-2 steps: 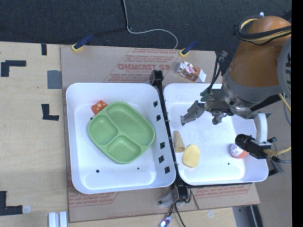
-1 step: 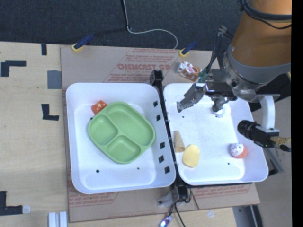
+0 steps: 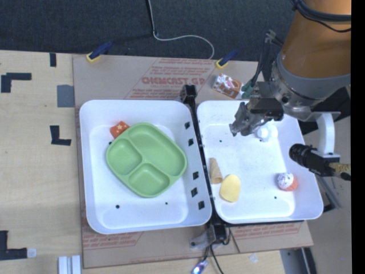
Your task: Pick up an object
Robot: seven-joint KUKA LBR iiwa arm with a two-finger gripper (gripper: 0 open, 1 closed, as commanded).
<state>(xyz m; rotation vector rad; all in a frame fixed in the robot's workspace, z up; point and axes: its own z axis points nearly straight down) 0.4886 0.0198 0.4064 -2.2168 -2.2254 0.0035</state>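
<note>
From the overhead camera you see the gripper point(image 3: 246, 124) hanging low over the right bin point(image 3: 296, 213), near its far side; you cannot tell how its jaws stand. Nearer you in that bin lie a yellow piece point(image 3: 230, 188), a tan cone point(image 3: 215, 170) and a small red-and-white ball point(image 3: 285, 181). The left bin point(image 3: 97, 210) holds a green divided plate point(image 3: 146, 159).
</note>
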